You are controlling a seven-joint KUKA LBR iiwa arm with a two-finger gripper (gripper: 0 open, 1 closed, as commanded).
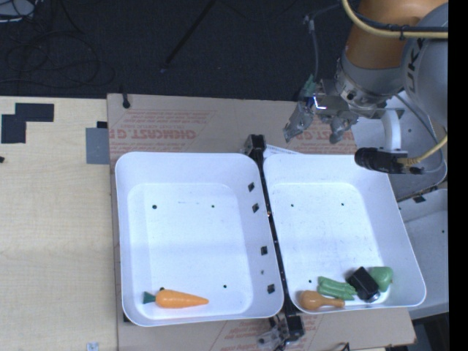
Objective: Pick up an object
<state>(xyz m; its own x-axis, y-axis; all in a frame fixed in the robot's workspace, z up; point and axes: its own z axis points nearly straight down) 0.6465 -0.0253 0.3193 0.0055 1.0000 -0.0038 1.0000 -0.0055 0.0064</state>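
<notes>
The grey arm with its orange band is reaching in at about 1 o'clock of the view, and its gripper (pixel 319 128) is hanging above the cardboard sheet (pixel 183 126), just past the far rim of the right bin (pixel 409 269). The two fingers are standing apart, and nothing is sitting between them.

In the left bin (pixel 131 218), an orange carrot (pixel 180 299) with a green end is lying at about 7 o'clock, near the close wall. In the right bin, a small group is lying at about 5 o'clock: a tan pear-like piece (pixel 319 300), a green bean pod (pixel 336 288), a black block (pixel 363 283) and a green rounded piece (pixel 382 276). The black block is touching both green things.

On the cardboard there is red printing, upside down from this view; I am reading something like "CHEMCIZT", but the letters are not clear enough to be sure.
</notes>
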